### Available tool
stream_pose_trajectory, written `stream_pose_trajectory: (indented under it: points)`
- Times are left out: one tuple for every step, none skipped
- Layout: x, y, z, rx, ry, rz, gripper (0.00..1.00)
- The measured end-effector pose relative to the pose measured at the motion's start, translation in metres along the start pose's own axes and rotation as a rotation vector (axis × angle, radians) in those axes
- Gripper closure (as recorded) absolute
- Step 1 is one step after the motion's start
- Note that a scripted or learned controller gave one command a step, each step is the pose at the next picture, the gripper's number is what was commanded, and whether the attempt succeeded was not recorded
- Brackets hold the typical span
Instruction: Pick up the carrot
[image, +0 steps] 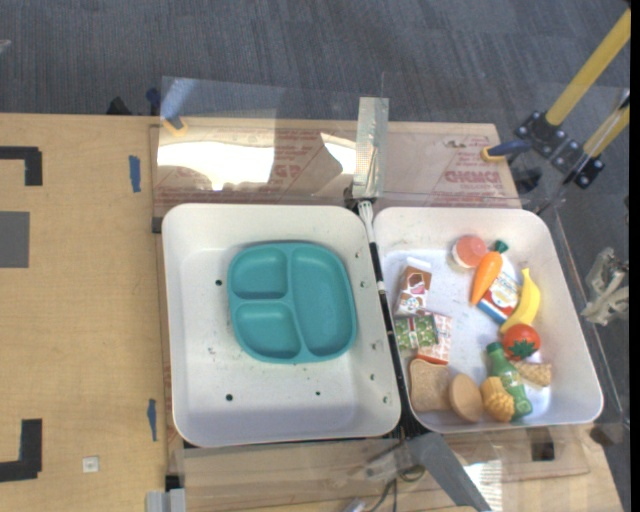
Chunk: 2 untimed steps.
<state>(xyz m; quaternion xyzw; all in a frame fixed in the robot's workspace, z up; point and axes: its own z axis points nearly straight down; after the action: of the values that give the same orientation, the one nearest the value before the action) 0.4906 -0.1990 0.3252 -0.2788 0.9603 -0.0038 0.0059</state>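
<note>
Bench (80, 300): carrot (485, 274) tilted in right bin (572, 372); hand (606, 286) outside bin's right rim, grip unreadable.

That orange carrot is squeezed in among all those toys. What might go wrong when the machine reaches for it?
1. The carrot lies against the round pink slice and a blue-and-white packet, so the pincer might catch those instead.
2. The banana lies just beside it and could get knocked aside.
3. The carrot lies slanted, so a badly aligned grip may slip off it.
</note>
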Motion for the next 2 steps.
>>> stream_pose_trajectory:
  points:
    - [-0.001, -0.019, 0.194, -0.020, 0.008, -0.271, 1.00]
    - [-0.030, 0.003, 0.060, 0.001, -0.002, -0.248, 1.00]
